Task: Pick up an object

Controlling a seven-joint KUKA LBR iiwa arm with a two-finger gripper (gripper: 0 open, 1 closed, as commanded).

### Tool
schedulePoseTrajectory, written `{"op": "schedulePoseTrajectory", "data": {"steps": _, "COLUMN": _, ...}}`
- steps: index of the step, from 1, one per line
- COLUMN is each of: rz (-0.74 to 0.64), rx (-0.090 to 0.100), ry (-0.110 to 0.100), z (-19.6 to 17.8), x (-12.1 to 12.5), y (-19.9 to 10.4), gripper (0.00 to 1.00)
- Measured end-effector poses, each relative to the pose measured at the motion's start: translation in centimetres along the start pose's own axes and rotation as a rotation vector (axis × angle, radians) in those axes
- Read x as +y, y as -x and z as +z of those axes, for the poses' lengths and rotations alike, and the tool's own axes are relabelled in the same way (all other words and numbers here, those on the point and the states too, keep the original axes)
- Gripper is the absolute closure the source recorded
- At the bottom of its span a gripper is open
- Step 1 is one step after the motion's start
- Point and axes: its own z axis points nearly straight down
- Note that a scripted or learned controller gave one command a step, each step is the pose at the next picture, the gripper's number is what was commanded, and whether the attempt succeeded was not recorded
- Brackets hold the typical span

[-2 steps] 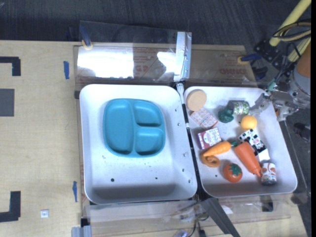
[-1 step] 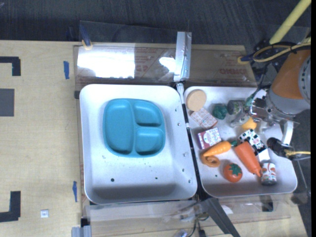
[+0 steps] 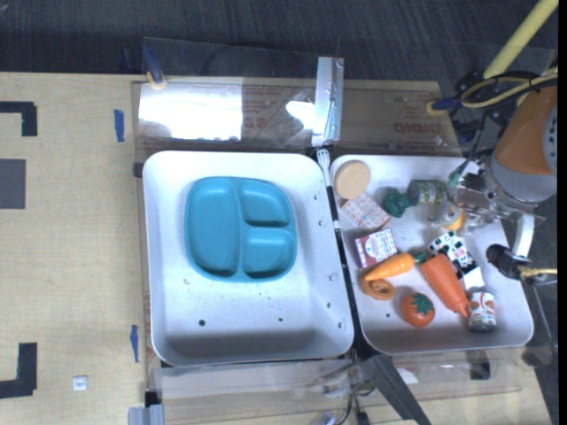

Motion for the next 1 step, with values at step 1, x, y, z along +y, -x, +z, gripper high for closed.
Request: {"op": "schedulePoseTrajectory", "data": {"steps": 1, "rz": 0.258, "rx": -0.001, "ry": 0.005, "z": -15.5, "x": -2.0, "y": -3.41, "gripper": 1.0}}
